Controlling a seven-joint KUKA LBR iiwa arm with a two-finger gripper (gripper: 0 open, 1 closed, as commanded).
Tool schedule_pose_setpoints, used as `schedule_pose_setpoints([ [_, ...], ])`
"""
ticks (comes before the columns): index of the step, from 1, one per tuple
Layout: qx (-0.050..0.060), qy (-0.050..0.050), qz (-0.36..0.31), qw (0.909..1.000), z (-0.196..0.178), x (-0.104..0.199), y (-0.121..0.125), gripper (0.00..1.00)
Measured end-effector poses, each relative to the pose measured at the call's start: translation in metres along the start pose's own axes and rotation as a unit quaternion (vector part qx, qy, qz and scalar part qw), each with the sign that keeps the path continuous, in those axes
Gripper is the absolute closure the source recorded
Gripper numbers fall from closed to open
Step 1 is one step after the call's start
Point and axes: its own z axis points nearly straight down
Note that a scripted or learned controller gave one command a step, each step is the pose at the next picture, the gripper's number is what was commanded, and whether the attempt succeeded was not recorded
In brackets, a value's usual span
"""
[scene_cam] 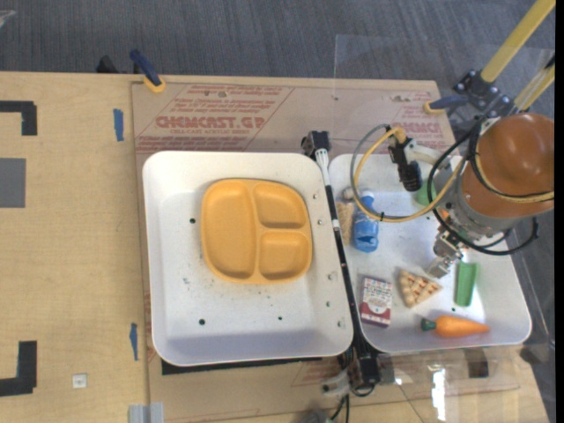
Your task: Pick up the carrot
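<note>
An orange carrot with a green stem end lies near the front edge of the right bin, its tip pointing right. The arm's orange band and grey wrist hang over the bin's right side. My gripper points down just above the bin floor, a short way behind the carrot and apart from it. It sits between the pizza slice toy and the green block. Nothing shows between its fingers from here.
In the right bin lie a pizza slice toy, a green block, a small red-and-white box and a blue cup-like item. The left bin holds a yellow divided plate. Cables loop over the right bin's back.
</note>
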Motion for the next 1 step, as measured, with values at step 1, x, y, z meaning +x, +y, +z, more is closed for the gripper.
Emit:
schedule_pose_setpoints([
  [1, 0.005, 0.004, 0.065, 0.9979, -0.2115, 0.0480, -0.0304, 1.00],
])
